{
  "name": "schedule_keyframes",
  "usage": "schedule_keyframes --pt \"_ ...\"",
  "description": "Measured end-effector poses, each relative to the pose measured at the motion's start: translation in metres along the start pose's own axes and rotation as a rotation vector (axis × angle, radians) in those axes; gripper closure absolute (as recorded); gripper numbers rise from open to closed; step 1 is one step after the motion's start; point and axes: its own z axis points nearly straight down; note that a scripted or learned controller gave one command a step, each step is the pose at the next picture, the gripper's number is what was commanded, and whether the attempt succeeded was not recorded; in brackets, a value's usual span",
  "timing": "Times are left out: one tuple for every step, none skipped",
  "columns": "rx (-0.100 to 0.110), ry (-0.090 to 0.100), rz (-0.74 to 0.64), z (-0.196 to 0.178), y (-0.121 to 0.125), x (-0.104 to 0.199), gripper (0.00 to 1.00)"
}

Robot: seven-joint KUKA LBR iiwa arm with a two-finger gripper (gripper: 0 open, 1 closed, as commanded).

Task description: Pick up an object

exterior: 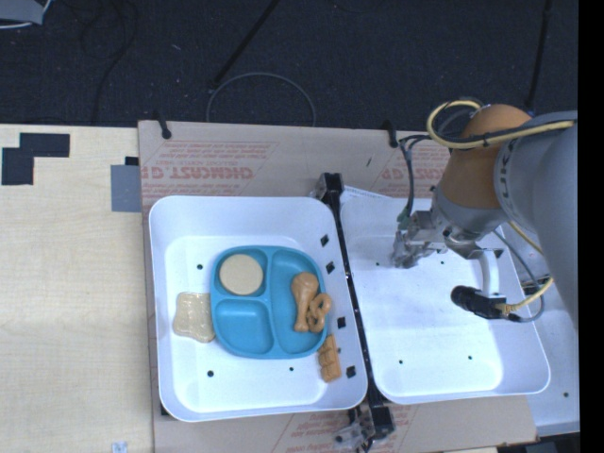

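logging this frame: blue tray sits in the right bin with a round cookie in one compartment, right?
Not quite: the camera view shows the blue tray in the left bin, not the right bin. The round cookie does lie in one of its compartments.

The cardboard sheet [236, 163] under the bins carries faded red printed lettering along its far edge, upside down and mirrored from here; I cannot make it out. More red print shows at its near edge, too faint to read.
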Motion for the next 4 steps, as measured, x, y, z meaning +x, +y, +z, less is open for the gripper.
schedule_keyframes --pt "-0.005 0.000 -0.004 -0.045 -0.002 0.006 1.00" --pt "-0.007 -0.001 -0.004 -0.096 0.008 0.008 1.00" --pt "-0.007 -0.001 -0.004 -0.139 0.005 0.006 1.00" --pt "-0.002 0.001 -0.007 -0.145 0.009 0.063 1.00"
